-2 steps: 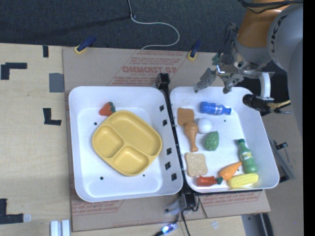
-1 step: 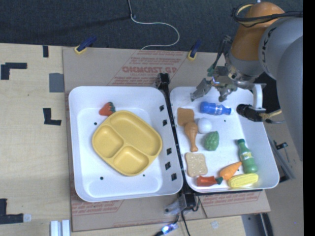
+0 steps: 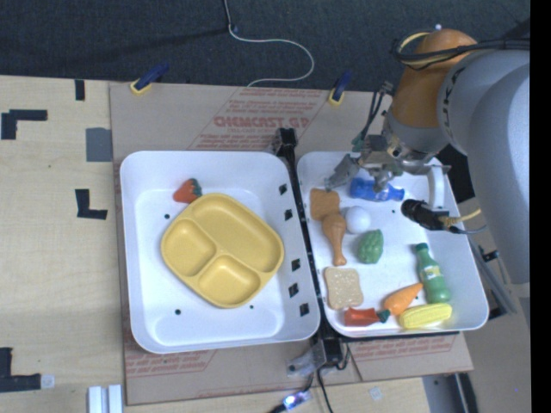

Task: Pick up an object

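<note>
As the gripper [image 3: 372, 172], jaw state indiscernible, is poised over the blue object [image 3: 376, 189] at upper right, the crowding white ball [image 3: 357, 219] could be knocked aside.

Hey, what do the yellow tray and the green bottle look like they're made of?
The tray looks like molded plastic with a smooth, slightly satin finish: uniform yellow, rounded compartment walls, soft highlights. The bottle also seems to be plastic, probably a toy, somewhat glossy: solid green with an orange band and no see-through look. It is too small to tell more.
</note>
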Robot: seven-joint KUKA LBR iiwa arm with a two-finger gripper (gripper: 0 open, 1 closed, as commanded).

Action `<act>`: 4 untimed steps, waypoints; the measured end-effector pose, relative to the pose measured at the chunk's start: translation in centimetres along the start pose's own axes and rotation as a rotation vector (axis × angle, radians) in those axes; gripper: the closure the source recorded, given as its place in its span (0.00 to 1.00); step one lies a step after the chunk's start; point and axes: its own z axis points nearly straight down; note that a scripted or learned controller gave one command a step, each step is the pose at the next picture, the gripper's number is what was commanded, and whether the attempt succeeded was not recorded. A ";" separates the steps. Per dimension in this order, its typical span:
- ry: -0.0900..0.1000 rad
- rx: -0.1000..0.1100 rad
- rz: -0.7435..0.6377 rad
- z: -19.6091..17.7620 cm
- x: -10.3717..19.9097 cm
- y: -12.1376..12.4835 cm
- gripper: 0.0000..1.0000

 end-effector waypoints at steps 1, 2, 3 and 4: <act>0.001 0.010 0.002 5.5 0.0 -0.3 0.00; 0.001 0.003 0.000 4.2 0.1 -0.2 1.00; 0.001 -0.009 0.001 -0.4 -0.2 0.6 1.00; 0.000 -0.011 0.000 -5.8 -1.0 0.1 1.00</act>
